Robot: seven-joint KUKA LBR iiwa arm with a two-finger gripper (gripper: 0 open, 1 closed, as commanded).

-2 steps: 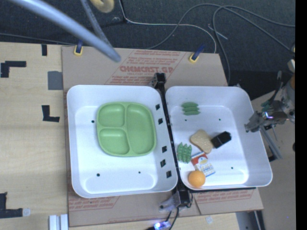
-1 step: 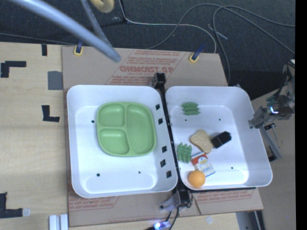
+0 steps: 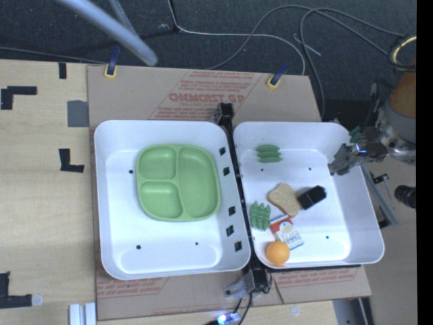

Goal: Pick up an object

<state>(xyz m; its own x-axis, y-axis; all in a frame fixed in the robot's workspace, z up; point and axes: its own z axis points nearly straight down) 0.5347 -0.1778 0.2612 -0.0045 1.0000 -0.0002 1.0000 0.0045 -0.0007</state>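
Observation:
The right bin [image 3: 352, 202] holds several small objects: a green ridged piece [image 3: 268, 154] near the back, a slice of bread [image 3: 283, 198], a black block [image 3: 311, 197], a green leafy piece [image 3: 260, 215], a red and white carton [image 3: 287, 233] and an orange [image 3: 277, 252] at the front. My gripper [image 3: 344, 158] hangs over the right bin's back right corner, up and to the right of the black block. Nothing shows between its fingers. The arm reaches in from the right edge.
The left bin [image 3: 118, 181] holds a green divided plate [image 3: 179, 182]. A black divider [image 3: 230, 175] runs between the bins. Cables lie on the dark floor behind the bench, and clamps [image 3: 274, 80] hold the cardboard sheet.

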